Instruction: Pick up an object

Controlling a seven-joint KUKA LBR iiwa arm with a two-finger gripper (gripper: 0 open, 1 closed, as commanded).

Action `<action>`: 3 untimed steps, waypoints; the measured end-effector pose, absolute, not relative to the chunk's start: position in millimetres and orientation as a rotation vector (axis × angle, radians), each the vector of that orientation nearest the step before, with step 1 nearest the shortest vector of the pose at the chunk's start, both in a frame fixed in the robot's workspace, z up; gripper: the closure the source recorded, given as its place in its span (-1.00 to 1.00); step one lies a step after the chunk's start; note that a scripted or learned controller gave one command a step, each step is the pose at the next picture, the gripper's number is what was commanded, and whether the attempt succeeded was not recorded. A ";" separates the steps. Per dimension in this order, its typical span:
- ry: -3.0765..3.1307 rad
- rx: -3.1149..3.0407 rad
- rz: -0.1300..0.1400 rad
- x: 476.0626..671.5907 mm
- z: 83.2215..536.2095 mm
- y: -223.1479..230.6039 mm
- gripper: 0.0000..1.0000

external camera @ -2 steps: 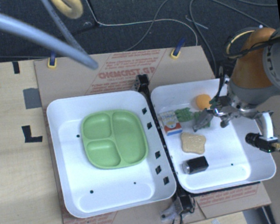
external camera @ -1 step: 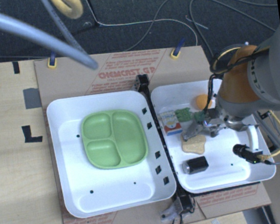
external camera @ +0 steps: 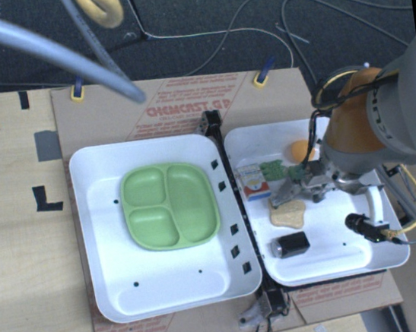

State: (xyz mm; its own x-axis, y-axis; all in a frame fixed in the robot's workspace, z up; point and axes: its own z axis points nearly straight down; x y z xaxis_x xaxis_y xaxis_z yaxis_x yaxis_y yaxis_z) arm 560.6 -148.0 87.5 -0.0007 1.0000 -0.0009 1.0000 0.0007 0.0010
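The right bin (external camera: 325,260) holds several small objects. A red-and-white carton (external camera: 251,180) lies at its left, with a green packet (external camera: 273,169) beside it. A tan bread-like piece (external camera: 289,215) sits in the middle, a black box (external camera: 290,245) lies nearer the front, and an orange ball (external camera: 299,150) rests toward the back. My gripper (external camera: 297,187) reaches in from the right and is low over the bin, just above the tan piece and beside the green packet.
The left bin (external camera: 99,238) holds a green divided plate (external camera: 171,206). A black clip joins the bins at the back (external camera: 211,120). Cables trail across the dark floor behind, and a black cable plug (external camera: 361,226) hangs over the right bin.
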 end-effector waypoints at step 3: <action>2.221 2.217 0.003 573.2 186.1 -140.6 1.00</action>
State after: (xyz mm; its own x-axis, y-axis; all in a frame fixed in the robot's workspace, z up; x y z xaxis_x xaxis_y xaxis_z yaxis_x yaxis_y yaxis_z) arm 573.2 -140.6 186.1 -0.0017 1.0000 -0.0008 1.0000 0.0017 0.0036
